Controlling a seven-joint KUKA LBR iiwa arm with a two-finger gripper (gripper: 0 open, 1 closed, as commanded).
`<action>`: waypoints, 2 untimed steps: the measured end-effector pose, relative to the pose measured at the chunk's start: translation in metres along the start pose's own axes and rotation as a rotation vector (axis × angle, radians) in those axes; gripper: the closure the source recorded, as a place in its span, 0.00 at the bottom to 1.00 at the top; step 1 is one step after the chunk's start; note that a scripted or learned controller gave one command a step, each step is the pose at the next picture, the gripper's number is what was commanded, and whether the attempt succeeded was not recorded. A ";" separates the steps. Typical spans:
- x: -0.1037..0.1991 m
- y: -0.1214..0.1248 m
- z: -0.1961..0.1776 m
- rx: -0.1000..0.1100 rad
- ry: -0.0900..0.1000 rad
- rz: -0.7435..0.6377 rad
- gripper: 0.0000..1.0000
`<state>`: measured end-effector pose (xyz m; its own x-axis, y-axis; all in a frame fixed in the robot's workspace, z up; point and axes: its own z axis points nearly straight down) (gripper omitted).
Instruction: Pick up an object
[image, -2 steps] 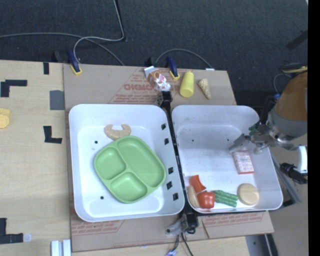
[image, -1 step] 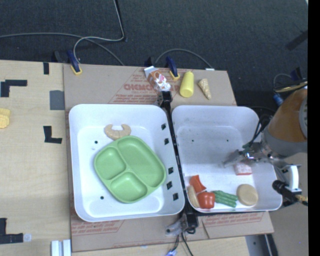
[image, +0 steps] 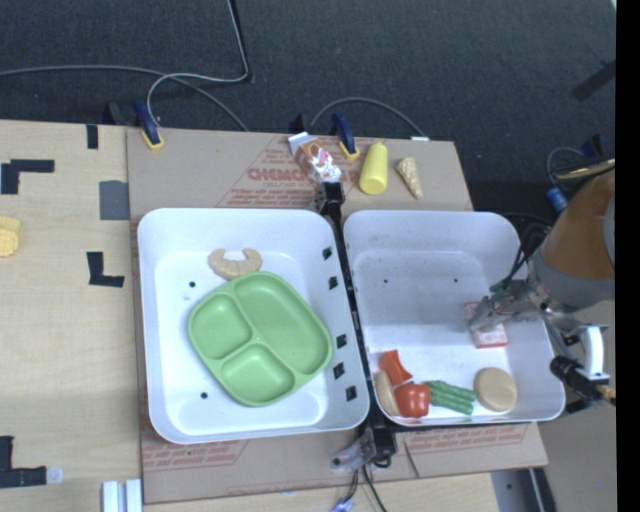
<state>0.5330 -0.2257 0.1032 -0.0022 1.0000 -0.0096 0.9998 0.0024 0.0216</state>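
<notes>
The right bin (image: 430, 240) holds several toy foods along its front edge: a red pepper (image: 405, 390), a green vegetable (image: 452, 396) and a tan round bun (image: 495, 389). My gripper (image: 490, 315) reaches in from the right and hangs low over the right side of this bin. A small white and red item (image: 490, 336) lies right beneath it, touching or nearly touching it. The left bin (image: 170, 240) holds a green divided plate (image: 260, 338) and a tan curved pastry (image: 235, 263).
Behind the bins on the cardboard lie a yellow bottle (image: 372, 168), a tan cone (image: 410, 177) and a small printed carton (image: 315, 160). A yellow piece (image: 8, 237) sits at the far left edge. Cables run across the dark floor beyond the bench.
</notes>
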 end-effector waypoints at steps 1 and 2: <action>0.001 0.000 0.000 0.000 0.001 -0.001 0.00; 0.001 0.002 0.010 0.004 0.004 0.000 0.00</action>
<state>0.5349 -0.2246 0.0929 -0.0020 1.0000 -0.0057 0.9998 0.0021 0.0176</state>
